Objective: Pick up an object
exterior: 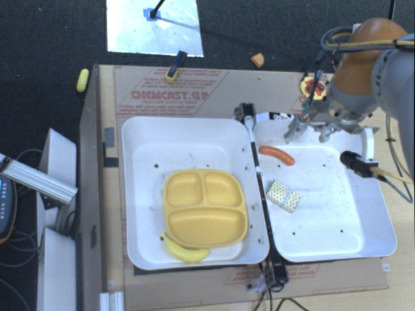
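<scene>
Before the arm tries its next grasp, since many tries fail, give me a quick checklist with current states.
1. Gripper carries nothing between its fingers: ok.
2. Targets in the right bin: orange sausage and patterned block lie apart, unobstructed: ok.
3. Gripper above a target: not ok; it hangs at the bin's back rim, beyond the sausage.
4. Finger opening suits the sausage: cannot tell.
5. Left bin: banana wedged against the yellow tray, hard pick: not ok.

Your arm (379, 63) came in from the right, its orange band (363, 57) bulging just up and right of the claw (310, 129). The claw pointed downward, its two fingers (293, 129) spread apart, nothing between them, and grey wrist housing sat directly above them.
</scene>
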You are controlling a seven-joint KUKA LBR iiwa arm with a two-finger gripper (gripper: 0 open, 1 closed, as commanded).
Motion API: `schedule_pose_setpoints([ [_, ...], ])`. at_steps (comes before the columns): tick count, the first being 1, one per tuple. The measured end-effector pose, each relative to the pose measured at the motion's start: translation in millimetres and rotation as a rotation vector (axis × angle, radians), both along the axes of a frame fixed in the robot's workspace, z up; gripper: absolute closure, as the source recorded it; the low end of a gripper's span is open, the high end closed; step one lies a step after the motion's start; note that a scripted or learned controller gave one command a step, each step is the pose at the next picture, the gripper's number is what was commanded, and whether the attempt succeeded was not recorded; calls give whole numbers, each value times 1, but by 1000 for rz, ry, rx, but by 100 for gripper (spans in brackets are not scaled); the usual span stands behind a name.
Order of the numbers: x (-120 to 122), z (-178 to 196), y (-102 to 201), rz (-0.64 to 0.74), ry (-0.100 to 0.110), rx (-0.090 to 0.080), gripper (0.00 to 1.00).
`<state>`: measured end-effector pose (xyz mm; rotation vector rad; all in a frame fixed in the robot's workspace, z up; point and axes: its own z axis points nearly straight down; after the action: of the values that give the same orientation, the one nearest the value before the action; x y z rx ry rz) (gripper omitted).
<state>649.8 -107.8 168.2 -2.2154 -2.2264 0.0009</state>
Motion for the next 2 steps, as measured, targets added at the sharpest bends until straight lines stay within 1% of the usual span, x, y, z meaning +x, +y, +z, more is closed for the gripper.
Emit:
schedule_pose_setpoints([
  [1,-6,-85,10,0,0,0,0],
  [2,11,-86,13,0,20,-5,0],
])
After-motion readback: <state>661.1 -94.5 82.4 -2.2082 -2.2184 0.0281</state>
